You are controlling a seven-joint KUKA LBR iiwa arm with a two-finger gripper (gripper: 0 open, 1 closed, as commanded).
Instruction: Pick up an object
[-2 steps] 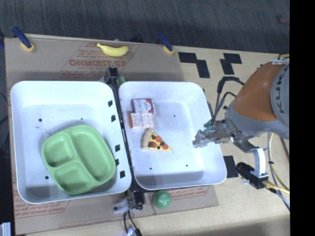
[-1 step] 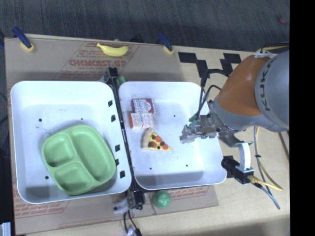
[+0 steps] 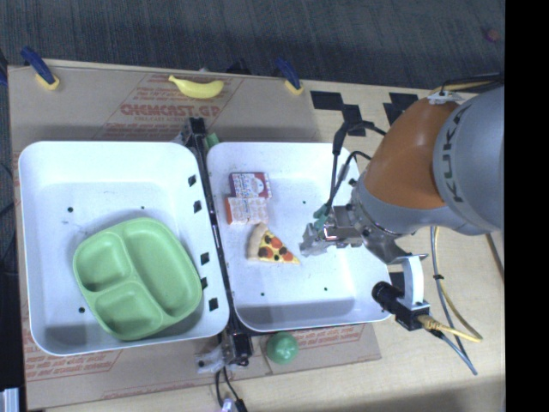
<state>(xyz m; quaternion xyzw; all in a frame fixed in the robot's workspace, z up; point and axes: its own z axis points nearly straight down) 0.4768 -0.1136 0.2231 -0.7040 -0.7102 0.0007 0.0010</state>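
Note:
In the right bin lie a toy pizza slice and a small red and white carton just behind it. My gripper hangs low over the right bin's floor, a short way to the right of the pizza slice and apart from it. Nothing shows between its fingers. The grey arm with its orange band reaches in from the right and hides the bin's right side.
The left bin holds a green divided plate. A yellow banana lies on the cardboard behind the bins, and a green ball sits in front of the right bin. Cables trail at the right.

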